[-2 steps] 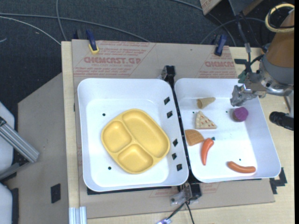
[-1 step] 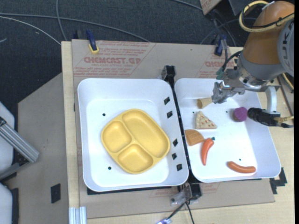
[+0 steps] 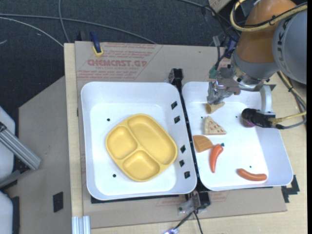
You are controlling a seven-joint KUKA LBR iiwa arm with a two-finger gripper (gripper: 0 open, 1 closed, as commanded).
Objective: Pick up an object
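Observation:
My gripper (image 3: 217,97) hangs over the far left part of the right bin (image 3: 273,150). Its tip is right at a small tan food piece (image 3: 214,107), which shows just below it; whether the piece is gripped is unclear. Nearer in the same bin lie a tan triangular wedge (image 3: 213,126), an orange slice (image 3: 202,143), a red chili pepper (image 3: 216,157) and an orange-red sausage (image 3: 252,175). A dark purple object (image 3: 251,117) lies to the right of the gripper.
The left bin (image 3: 92,106) holds a yellow divided plate (image 3: 140,146). A black divider with clips (image 3: 183,126) runs between the bins. Cables cross the dark floor behind the bench, and a yellow cable (image 3: 292,118) trails from the arm.

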